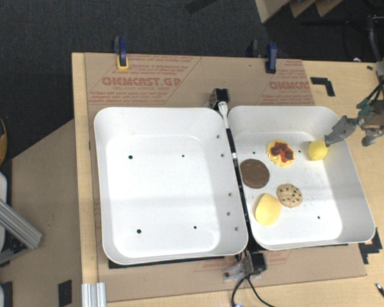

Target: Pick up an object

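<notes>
White bins (160, 117); brown disc (254, 173), yellow ball (317, 150), tan choc-chip cookie (289, 195), yellow lump (267, 210).

sm yellow ball (317, 150), right bin's (345, 229) far right, touching fingers (338, 133).

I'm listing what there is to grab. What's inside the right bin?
Inside the right bin: a brown disc, a chip cookie, a red-topped round, a yellow lump, and a yellow ball by the gripper.
</notes>
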Controlling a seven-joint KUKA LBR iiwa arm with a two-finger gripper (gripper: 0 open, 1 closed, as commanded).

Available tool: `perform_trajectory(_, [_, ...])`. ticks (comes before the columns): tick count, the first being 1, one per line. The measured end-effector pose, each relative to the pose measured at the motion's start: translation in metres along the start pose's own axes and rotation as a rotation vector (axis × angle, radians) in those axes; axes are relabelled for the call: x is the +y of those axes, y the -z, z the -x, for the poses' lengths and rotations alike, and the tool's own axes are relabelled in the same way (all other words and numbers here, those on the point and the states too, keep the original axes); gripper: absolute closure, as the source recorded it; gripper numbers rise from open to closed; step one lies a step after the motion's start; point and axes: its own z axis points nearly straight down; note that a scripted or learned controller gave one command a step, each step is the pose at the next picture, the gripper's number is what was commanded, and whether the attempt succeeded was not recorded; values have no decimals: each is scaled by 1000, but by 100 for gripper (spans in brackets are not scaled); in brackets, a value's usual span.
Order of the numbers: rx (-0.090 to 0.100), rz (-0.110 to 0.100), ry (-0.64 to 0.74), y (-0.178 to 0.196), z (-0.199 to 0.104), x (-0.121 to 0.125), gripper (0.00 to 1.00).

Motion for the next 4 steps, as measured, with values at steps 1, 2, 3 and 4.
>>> perform_trajectory(1, [3,-10,-1,-140,22,13,0])
perform_trajectory(2, [-2,3,0,-121,22,15,100])
perform_trajectory(3, [7,-13,-3,-158,-13,-81,100])
perform_trajectory(4, [-2,-2,-3,-178,24,-77,100])
